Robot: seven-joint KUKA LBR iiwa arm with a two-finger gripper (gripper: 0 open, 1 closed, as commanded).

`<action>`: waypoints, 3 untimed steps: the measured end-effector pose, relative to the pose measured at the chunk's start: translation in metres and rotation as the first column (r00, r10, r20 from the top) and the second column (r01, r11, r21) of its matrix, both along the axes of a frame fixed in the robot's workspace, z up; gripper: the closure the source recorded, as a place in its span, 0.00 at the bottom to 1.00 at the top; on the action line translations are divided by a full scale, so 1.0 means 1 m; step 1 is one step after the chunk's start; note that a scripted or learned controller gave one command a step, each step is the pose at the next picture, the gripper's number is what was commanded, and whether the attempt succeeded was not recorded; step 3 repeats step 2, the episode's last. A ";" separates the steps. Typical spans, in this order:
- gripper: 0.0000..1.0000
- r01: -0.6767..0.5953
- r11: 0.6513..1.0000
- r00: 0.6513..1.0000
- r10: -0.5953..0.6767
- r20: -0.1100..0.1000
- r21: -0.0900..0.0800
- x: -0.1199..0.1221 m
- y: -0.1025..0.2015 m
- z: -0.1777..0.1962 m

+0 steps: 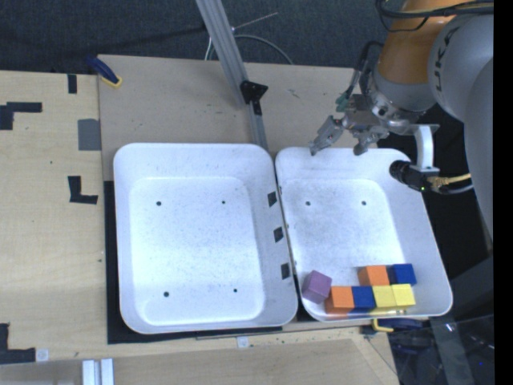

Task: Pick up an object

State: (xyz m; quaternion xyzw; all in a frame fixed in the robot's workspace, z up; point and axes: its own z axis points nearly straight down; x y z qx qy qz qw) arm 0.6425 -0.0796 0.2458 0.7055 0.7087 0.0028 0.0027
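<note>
Two white bins (192, 155) sit on your tan bench (48, 239); the right bin (417, 215) holds coloured blocks (373, 289). Gripper (343, 139) fingers spread, empty.

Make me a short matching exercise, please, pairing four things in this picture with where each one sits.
Things:
1. purple block
2. gripper
3. blue block
4. left bin

Places:
A. above the far rim of the right bin
B. beside the right bin, blocks all in its neighbour
C. near rim of the right bin, at the left end of the block cluster
D. right end of the cluster's back row, next to an orange block

Pairs: 1-C, 2-A, 3-D, 4-B
</note>
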 end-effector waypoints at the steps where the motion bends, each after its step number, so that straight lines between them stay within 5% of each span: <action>1: 0.00 0.006 1.000 1.000 -0.006 -0.016 -0.002 0.025 -0.030 -0.084; 2: 0.00 -0.002 1.000 1.000 0.002 -0.002 0.002 0.030 0.042 0.027; 3: 0.00 -0.002 1.000 1.000 0.002 -0.002 0.002 0.030 0.042 0.027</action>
